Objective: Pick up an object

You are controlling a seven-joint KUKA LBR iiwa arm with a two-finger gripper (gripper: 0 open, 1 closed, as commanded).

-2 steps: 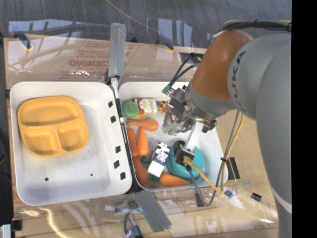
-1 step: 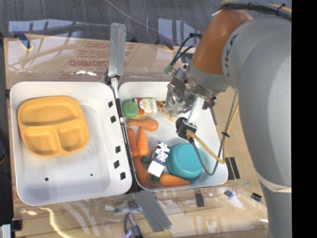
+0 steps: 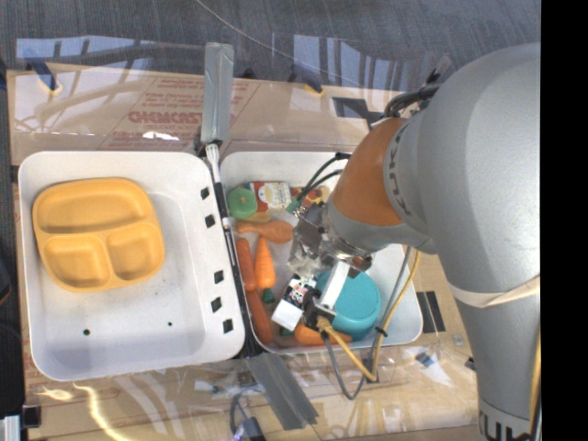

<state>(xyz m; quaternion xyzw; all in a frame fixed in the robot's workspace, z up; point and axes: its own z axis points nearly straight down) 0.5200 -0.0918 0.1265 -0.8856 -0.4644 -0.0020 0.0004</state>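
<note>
Reaching into the right bin (image 3: 415, 312), gripper (image 3: 296, 303) sits low among carrots (image 3: 263, 263); finger state hidden, cannot tell. Teal bowl (image 3: 360, 306) just at its 3 o'clock, bottle (image 3: 261, 197) at 11. Yellow divided tray (image 3: 96, 231) in left bin (image 3: 119, 343), at 9 o'clock.

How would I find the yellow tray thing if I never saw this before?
Look at the left white bin. The yellow tray lies flat in its upper left part. It has three sections and is the one big yellow thing there.

arm (image 3: 487, 182): grey shell | orange band (black lettering) | black and yellow cables
</note>
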